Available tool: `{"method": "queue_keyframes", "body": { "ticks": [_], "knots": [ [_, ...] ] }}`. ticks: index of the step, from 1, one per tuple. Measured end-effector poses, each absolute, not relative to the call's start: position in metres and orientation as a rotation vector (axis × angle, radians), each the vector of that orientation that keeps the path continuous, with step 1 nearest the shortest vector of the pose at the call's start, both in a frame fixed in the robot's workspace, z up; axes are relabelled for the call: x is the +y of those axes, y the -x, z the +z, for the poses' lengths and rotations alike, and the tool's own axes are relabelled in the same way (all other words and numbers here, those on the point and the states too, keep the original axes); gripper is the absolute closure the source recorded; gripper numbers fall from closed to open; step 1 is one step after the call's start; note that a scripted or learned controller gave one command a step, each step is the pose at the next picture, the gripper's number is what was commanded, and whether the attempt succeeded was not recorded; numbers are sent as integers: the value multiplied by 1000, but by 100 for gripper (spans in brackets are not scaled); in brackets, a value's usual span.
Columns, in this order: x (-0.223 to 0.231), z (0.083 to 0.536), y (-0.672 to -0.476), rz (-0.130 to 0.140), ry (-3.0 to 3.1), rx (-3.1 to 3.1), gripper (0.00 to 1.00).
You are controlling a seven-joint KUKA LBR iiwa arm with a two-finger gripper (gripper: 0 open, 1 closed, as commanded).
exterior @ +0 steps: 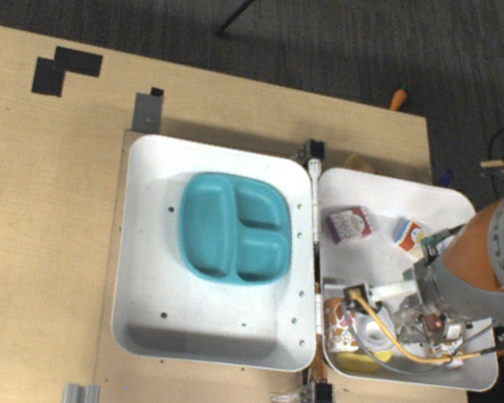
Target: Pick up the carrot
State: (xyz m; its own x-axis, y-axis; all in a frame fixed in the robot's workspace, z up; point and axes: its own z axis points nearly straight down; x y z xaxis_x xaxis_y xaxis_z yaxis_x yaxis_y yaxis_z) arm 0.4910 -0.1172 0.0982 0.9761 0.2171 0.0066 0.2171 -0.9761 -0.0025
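My gripper is low inside the right white bin, at its near right part, among a clutter of small things. Wrist and cables hide what lies directly under it. A brown patterned packet and a yellow thing lie just left of the gripper. Farther back in the same bin are a purple packet and a small white and red-orange packet. The grey arm with its orange band covers the bin's right side. I cannot tell a carrot apart from these things.
The left white bin holds a teal divided plate. A ridge separates the two bins. A small orange object sits at the bench's far edge. Black marks lie on the bench at far left.
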Motion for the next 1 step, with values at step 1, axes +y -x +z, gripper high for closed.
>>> {"method": "queue_keyframes", "body": {
  "ticks": [1],
  "knots": [
    [-86,98,-488,2,3118,-338,100]
  ]
}}
